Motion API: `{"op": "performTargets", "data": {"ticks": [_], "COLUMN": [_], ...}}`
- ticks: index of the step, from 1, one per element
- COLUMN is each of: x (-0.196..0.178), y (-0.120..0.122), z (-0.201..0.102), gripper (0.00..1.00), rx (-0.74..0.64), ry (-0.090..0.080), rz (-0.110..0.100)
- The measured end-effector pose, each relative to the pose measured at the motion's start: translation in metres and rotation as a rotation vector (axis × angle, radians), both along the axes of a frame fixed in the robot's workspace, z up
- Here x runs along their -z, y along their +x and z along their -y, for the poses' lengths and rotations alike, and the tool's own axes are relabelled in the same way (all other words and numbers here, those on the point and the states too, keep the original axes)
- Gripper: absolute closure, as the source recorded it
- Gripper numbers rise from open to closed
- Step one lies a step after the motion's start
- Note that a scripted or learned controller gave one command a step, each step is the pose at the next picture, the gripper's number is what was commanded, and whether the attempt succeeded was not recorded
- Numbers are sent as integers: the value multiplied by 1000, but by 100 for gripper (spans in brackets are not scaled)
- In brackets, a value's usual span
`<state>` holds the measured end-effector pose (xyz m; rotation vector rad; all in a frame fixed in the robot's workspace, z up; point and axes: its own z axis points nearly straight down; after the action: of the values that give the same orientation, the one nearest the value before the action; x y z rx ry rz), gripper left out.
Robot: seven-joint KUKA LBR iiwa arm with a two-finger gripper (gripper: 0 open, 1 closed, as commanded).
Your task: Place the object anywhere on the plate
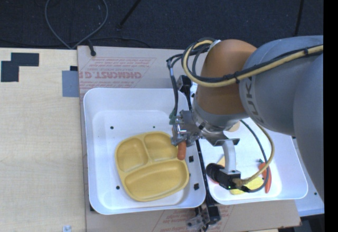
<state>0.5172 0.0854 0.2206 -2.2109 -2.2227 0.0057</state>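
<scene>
the gripper (181, 138) seems to pinch a small orange object (181, 150) between its fingers at the plate's (152, 173) right edge, so it should move further over the plate before letting go.

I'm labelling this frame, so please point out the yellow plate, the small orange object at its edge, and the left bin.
yellow plate (153, 179): camera view, floor of its large front compartment.
orange object (181, 151): camera view, middle of its body.
left bin (100, 120): camera view, bare floor near back-left corner.
</scene>
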Motion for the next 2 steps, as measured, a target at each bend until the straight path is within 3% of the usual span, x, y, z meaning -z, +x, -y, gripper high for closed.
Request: {"op": "performTargets", "data": {"ticks": [1,2], "x": [1,3], "y": [-22,-17], "z": [-55,-56], "gripper": [100,100], "rx": [-1,4], "ry": [0,-3], "rz": [0,2]}}
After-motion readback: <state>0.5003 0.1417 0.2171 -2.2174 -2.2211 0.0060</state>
